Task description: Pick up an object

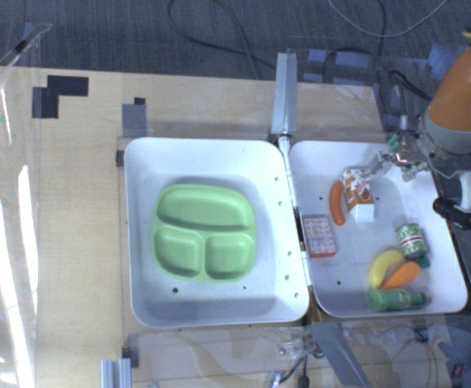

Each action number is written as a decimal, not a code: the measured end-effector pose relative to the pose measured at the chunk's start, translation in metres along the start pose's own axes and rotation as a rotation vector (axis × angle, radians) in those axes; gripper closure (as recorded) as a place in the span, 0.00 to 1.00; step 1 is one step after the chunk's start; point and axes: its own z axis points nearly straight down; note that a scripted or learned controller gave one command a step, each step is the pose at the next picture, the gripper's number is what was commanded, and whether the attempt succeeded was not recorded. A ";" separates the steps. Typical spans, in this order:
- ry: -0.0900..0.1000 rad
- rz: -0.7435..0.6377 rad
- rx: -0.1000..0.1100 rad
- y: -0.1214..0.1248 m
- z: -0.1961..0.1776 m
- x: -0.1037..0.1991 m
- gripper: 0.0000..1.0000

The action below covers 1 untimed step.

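The small orange-and-white carton (358, 195) is lying in the upper middle of my right-hand white plastic bin (445, 301), its white end pointing down the view and a reddish-orange sausage-shaped toy (337, 203) lying just beside it on the left. I am reaching in from the right with my gripper (378, 166) stretched low over the bin's upper part, its silvery tip sitting just above the carton's upper edge. I cannot tell how my hand is set, and nothing is showing as held in it. I am judging this to be the approach step, with the carton as the likely target. The next move is calling for a careful descent squarely onto the carton without nudging the sausage. Farther off in the same bin are lying a pink patterned flat packet (319, 236), a small green-labelled can (411, 238), a yellow banana-like toy (384, 267), an orange carrot-like toy (402, 275) and a green bottle (397, 299). The left bin (138, 217) is holding a green compartment tray (205, 231)
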 end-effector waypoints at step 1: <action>-0.012 -0.055 -0.023 0.002 0.016 0.020 0.00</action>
